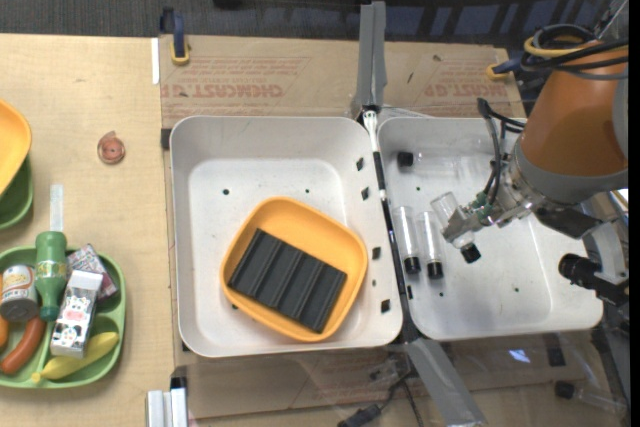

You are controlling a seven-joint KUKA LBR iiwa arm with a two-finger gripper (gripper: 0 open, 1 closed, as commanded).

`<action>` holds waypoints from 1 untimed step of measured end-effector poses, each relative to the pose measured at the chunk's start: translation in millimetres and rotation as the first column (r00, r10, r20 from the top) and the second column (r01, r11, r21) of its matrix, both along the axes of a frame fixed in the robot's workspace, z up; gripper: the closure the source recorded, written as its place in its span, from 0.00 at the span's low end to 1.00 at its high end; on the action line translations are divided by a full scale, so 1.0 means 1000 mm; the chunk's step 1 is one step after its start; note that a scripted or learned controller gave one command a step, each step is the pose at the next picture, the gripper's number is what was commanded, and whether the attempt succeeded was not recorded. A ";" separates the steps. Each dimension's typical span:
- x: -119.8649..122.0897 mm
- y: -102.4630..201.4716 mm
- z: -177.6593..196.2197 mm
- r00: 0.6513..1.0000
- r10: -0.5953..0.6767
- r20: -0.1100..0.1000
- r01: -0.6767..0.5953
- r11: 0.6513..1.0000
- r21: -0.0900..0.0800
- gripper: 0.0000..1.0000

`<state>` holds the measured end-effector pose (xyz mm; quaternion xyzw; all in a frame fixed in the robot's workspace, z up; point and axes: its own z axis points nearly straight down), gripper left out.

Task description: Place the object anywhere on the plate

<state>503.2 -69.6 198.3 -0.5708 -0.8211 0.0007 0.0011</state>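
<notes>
The claw [458, 233] hangs low over the right bin [520, 300], reaching in from the right; whether it is wide or narrow I cannot tell from here. Two clear tubes with black caps [420, 240] lie just to its left on the bin floor; the orange plate [295, 267] sits in the left bin [200, 215], a black ribbed tray [287, 279] lying flat on it.

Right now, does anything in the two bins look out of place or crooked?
The orange plate in the left bin already carries a dark ridged block, lying at a slant. In the right bin, clear tubes with black caps lie loose near the gripper.
</notes>
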 end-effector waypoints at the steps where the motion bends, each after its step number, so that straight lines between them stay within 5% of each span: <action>1: -0.001 0.110 -0.008 0.999 0.045 0.000 -0.045 0.999 -0.001 1.00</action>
